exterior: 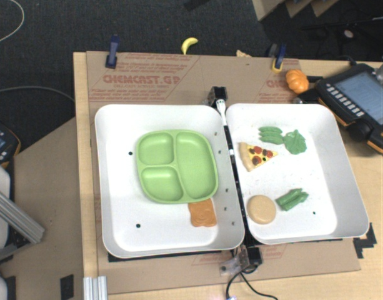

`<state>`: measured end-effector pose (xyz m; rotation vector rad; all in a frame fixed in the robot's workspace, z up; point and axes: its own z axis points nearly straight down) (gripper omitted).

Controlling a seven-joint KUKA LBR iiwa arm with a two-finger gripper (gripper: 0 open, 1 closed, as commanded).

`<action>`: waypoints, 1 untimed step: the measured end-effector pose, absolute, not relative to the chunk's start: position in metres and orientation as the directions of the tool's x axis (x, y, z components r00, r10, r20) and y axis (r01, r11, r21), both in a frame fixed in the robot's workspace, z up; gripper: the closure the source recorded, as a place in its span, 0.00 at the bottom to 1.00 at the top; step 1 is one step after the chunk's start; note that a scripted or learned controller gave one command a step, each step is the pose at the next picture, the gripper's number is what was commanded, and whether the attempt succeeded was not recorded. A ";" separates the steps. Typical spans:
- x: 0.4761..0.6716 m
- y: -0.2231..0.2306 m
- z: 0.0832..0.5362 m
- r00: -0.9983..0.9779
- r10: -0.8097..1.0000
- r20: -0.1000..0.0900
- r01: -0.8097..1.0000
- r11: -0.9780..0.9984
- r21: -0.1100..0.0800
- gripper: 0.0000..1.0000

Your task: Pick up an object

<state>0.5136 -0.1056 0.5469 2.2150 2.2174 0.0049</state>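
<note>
The right bin [328,167] holds a pizza slice [256,155], a leafy green piece [295,142], a green bean bundle [270,134], another green vegetable [292,199] and a tan round cookie [262,209]. In the left bin [113,167] lies a green divided plate [177,165]. An orange-brown piece [203,213] pokes out from under the plate's near edge.
Both bins rest on a cardboard sheet [147,74] held by blue clamps [112,50]. A small orange fruit [297,80] and a yellow banana toy [189,44] lie at the back. A black handheld controller [357,99] sits at the far right.
</note>
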 end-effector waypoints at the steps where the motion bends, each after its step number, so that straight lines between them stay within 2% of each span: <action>1: 0.478 -0.099 0.535 0.000 1.000 0.000 1.000 0.000 -0.001 1.00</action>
